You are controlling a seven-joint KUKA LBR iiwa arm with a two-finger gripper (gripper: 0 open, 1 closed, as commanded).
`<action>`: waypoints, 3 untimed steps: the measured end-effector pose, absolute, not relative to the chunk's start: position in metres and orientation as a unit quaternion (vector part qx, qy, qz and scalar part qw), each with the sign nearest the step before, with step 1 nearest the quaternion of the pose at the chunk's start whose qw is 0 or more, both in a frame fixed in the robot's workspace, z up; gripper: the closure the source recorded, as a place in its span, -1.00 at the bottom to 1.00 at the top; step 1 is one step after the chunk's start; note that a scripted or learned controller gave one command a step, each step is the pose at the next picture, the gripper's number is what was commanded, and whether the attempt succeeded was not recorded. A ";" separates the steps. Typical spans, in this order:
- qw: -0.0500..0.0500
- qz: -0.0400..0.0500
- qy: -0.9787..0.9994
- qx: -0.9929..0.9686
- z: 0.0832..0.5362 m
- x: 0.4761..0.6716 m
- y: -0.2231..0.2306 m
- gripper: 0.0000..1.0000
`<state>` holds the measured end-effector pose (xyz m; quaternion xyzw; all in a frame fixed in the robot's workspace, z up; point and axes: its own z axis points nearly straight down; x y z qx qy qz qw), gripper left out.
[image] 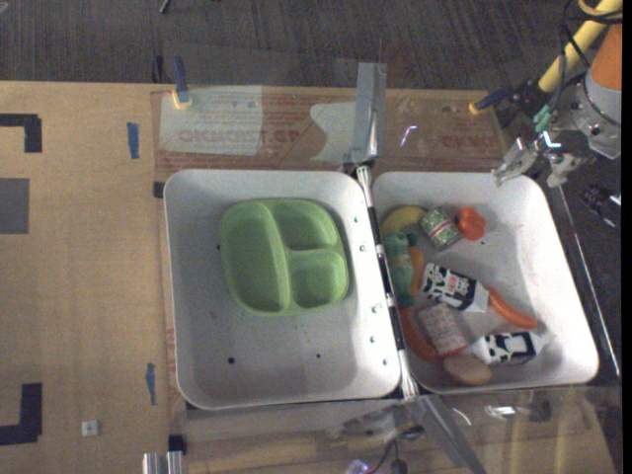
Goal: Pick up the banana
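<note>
The banana (399,219) is a yellow curved piece at the back left corner of the right bin (563,265), partly covered by a small green can (439,227). My gripper (535,168) hangs over the bin's back right rim, well to the right of the banana and apart from it. Its two fingers stand apart, open, with nothing between them.
The right bin also holds an orange-red piece (471,223), a green bottle (398,257), two cow-print cartons (449,286) (509,347), a carrot (511,310), a pink packet (441,329) and a tan lump (466,369). A green divided plate (284,255) lies in the left bin (197,354).
</note>
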<state>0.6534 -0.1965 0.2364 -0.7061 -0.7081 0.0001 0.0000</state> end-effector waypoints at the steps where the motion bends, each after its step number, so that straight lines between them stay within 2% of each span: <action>1: 0.000 0.000 -0.711 -0.704 0.250 0.653 -0.163 -1.00; 2: 0.001 0.000 -0.623 -0.782 0.128 0.610 -0.125 -1.00; 3: 0.007 0.009 -0.675 -0.737 0.095 0.663 -0.103 -1.00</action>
